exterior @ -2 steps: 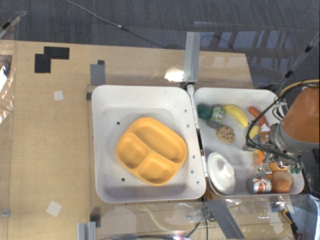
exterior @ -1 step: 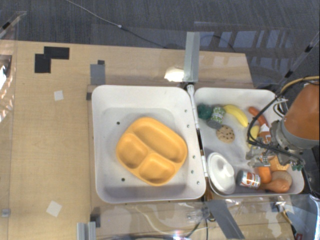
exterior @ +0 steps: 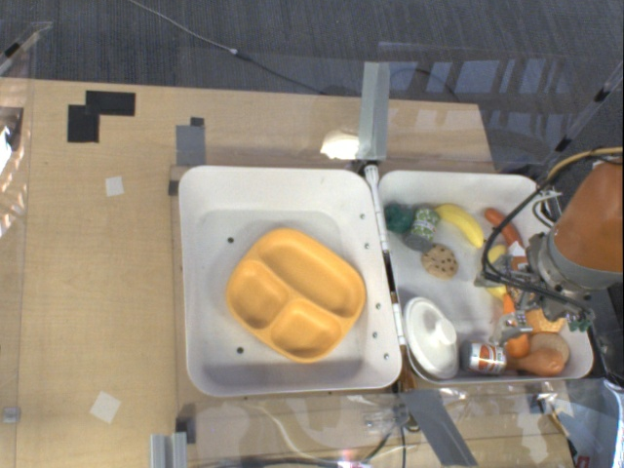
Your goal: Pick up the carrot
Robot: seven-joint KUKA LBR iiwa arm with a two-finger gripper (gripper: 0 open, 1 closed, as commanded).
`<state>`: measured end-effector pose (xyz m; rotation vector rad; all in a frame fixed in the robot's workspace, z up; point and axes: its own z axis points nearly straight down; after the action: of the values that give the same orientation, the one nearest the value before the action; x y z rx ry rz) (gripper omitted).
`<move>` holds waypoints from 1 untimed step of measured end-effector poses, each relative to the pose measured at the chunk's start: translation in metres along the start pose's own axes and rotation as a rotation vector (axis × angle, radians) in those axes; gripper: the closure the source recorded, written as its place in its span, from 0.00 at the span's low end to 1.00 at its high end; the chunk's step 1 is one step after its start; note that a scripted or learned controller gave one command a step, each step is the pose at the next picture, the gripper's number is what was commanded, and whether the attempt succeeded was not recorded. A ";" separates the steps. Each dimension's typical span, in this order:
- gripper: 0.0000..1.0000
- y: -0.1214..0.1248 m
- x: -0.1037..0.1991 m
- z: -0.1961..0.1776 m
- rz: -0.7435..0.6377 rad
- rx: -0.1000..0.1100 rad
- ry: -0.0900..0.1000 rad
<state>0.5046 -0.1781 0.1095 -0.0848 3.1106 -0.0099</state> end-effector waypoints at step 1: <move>0.00 0.018 0.004 0.018 0.083 0.000 0.002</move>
<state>0.5004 -0.1601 0.0916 0.0445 3.1133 -0.0086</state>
